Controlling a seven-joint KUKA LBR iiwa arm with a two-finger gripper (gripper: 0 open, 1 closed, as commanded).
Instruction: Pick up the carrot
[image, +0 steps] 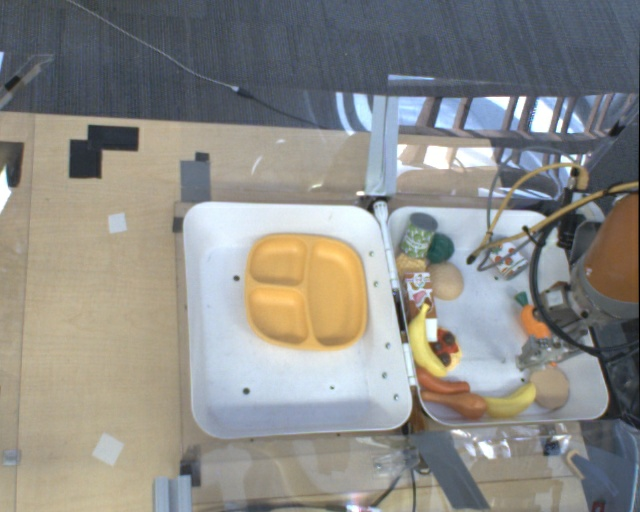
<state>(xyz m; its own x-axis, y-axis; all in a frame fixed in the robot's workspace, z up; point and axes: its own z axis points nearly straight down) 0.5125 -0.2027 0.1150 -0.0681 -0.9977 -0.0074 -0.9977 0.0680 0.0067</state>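
Nearest in the right bin (600, 405) lie a banana (505, 402) and an egg (551, 388). Just beyond, the end effector (540, 352) hangs; whether it is apart or together I cannot tell. Touching it farther back sits the carrot (533, 320): likely light, stiff, smooth plastic, best pinched across its middle.

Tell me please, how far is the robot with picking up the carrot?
Done: the arm has reached into the right bin. In hand: the gripper is low, just beside the carrot. Left: the carrot lies on the bin floor, so gripping and lifting remain.
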